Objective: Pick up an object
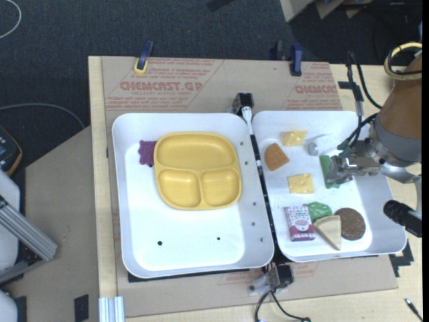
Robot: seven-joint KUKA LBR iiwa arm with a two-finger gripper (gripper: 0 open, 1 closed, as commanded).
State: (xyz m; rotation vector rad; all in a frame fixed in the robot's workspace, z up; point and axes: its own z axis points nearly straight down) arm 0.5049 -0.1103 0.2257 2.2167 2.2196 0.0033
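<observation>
Down at the near edge of the right bin, a red-and-white packet sits beside a pale wedge and a brown round cookie, with a bit of green tucked between packet and wedge. Up the bin we go: a yellow cheese square, a tan bread-like piece, another yellow piece near the far wall. And there's the tool, low over the right side of this bin, a green object right at its tip. Is it pinching that? Can't tell from here; the fingers blur into the clutter. The arm reaches in from the right. Over in the left bin, a yellow divided plate lies flat, a purple thing touching its left rim. The tabletop carries both bins.
</observation>
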